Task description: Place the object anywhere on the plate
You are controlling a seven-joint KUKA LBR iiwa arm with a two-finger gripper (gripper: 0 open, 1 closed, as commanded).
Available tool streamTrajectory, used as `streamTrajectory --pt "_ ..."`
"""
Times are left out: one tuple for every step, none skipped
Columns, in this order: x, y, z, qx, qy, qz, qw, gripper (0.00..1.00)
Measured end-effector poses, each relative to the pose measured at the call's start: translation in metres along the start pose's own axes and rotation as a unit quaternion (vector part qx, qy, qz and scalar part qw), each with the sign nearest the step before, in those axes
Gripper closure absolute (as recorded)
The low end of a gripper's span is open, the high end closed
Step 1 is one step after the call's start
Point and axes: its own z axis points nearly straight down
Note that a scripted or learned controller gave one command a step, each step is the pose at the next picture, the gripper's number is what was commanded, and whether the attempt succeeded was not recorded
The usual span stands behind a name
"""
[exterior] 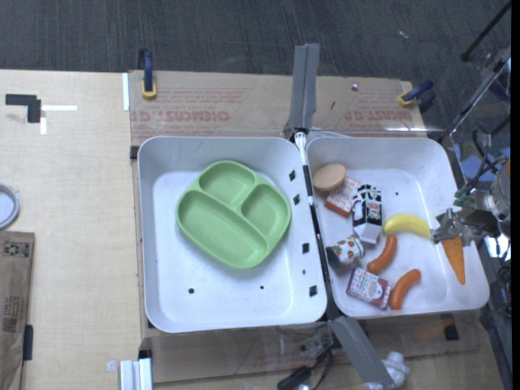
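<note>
A green three-compartment plate [234, 213] lies in the left white bin [162, 299]. The right bin [422, 165] holds the toy foods: a yellow banana [406, 225], an orange carrot [454, 260] by the right wall, two orange-red sausages [383, 253] [405, 288], a round tan bun [329, 177] and several small cartons [367, 205]. My gripper [455, 227] is low at the right bin's right side, directly over the carrot's upper end and just right of the banana's tip. Whether it touches the carrot is not clear.
A pink carton [367, 287] and a small printed carton [348, 249] lie near the right bin's front left. A grey divider post [305, 88] stands behind the seam between the bins. Clamps [147, 84] [416, 96] hold the cardboard at the back.
</note>
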Motion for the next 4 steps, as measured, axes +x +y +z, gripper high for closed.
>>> streamTrajectory --pt "0.000 0.000 0.000 0.000 0.000 0.000 1.0000 0.00" --pt "0.000 0.001 -0.008 0.000 -0.001 -0.001 1.0000 1.00" --pt "0.081 -0.018 0.046 0.002 0.000 -0.058 0.9983 1.00" --pt "0.087 0.051 -0.066 0.000 -0.001 -0.123 0.9924 1.00"
